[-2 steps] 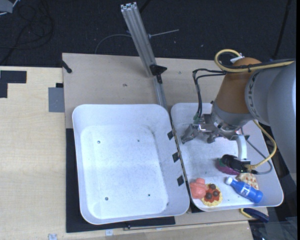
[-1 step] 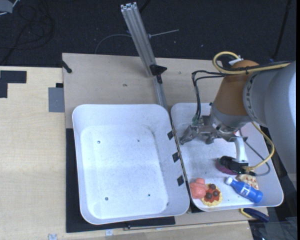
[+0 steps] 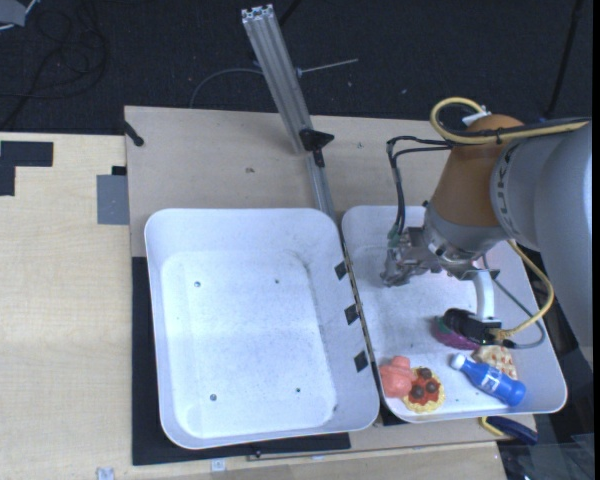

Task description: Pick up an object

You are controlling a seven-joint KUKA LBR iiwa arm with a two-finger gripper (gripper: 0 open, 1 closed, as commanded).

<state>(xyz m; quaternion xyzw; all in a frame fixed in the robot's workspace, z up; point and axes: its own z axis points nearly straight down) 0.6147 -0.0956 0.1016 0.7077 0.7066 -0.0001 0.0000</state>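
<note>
Gripper (image 3: 398, 268) sits low over the right bin's (image 3: 365, 230) bare far-left part, can't tell its state, so it's pre-grasp and needs to shift toward the near-edge toys (image 3: 412, 382).

My bench (image 3: 230, 158) is pale wood; on it sit a black mat (image 3: 140, 368), the left white bin (image 3: 170, 233) at nine o'clock and the right white bin (image 3: 365, 233) at three.

A pale wooden bench (image 3: 60, 298) fills the foreground, with black patches at its left. Behind it lies dark carpet (image 3: 130, 48) strewn with cables (image 3: 220, 78).
</note>
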